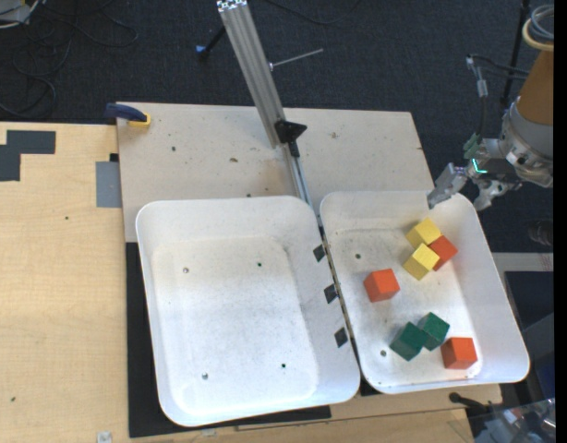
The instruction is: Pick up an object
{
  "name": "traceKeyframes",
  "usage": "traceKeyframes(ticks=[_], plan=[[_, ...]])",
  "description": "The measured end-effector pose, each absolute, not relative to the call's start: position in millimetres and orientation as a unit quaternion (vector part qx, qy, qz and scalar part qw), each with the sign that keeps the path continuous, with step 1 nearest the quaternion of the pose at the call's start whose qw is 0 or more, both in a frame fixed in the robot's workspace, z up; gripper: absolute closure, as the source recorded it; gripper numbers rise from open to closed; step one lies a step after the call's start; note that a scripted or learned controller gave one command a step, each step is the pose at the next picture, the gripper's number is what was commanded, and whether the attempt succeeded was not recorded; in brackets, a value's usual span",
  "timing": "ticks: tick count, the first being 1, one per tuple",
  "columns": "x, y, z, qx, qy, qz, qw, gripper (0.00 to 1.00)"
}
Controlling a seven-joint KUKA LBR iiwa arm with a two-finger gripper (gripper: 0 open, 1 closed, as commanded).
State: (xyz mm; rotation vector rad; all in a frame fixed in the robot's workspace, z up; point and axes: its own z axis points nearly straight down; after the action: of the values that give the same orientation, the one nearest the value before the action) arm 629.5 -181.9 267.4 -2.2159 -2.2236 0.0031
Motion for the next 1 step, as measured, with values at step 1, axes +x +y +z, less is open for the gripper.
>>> traceKeyframes(ticks=[1], plan=[[627.1,-191.7,213.9,-0.708,-0.707,0.0024,0.003,0.0]])
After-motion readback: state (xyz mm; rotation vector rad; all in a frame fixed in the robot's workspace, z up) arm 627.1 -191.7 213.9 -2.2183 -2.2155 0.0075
